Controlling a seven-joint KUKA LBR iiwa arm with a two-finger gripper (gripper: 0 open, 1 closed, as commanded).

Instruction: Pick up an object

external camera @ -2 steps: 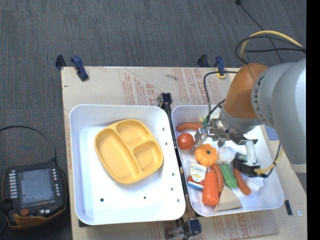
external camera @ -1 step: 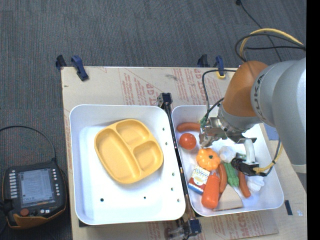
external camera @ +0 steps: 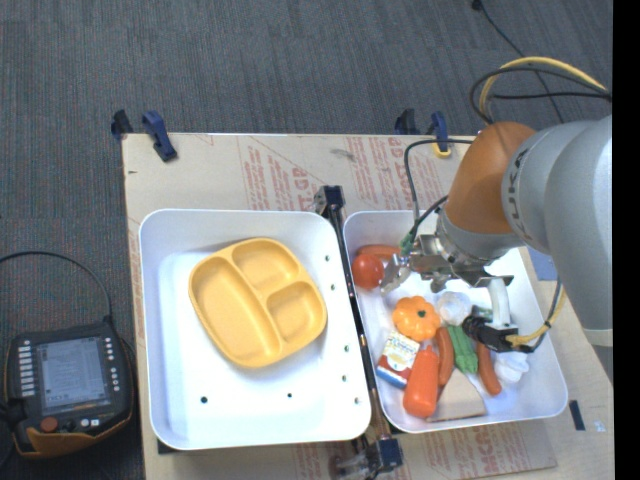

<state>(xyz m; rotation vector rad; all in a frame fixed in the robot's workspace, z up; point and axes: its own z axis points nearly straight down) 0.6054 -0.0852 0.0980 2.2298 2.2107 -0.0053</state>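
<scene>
The right bin holds a heap of toy food. A red tomato lies at its far left, with an orange pumpkin just right of and nearer than it. A small printed carton, an orange carrot, a green pod, a red chili, a white garlic bulb and a tan wedge crowd the near half. My gripper hangs low over the bin, right beside the tomato's right edge and above the pumpkin. I see nothing held in it.
The left bin carries a yellow divided plate. Blue clamps grip the bench's far edge, and another clamp sits between the bins. A teach pendant lies on the floor at the left. The grey arm covers the right bin's far right corner.
</scene>
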